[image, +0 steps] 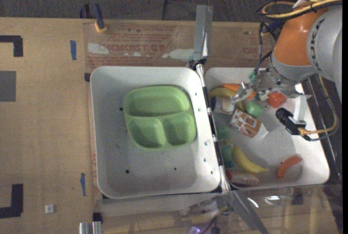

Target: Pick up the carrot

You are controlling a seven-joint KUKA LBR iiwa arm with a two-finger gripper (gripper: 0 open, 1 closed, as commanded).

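The gripper (pixel 246 92) is lowered over the back of the right bin (pixel 315 173), just beside the carrot (pixel 232 87), which lies against a banana (pixel 222 92) near the bin's rear wall. Whether the jaws are spread or pressed together cannot be told. A green divided plate (pixel 159 116) is seated in the left bin (pixel 109 173).

A tan bench (pixel 43 135) carries two shallow white bins side by side: the left bin (pixel 106 173) and the right bin (pixel 315 170). Black tape marks (pixel 12 45) and short blue tape strips (pixel 73 49) lie on the bench's left part.
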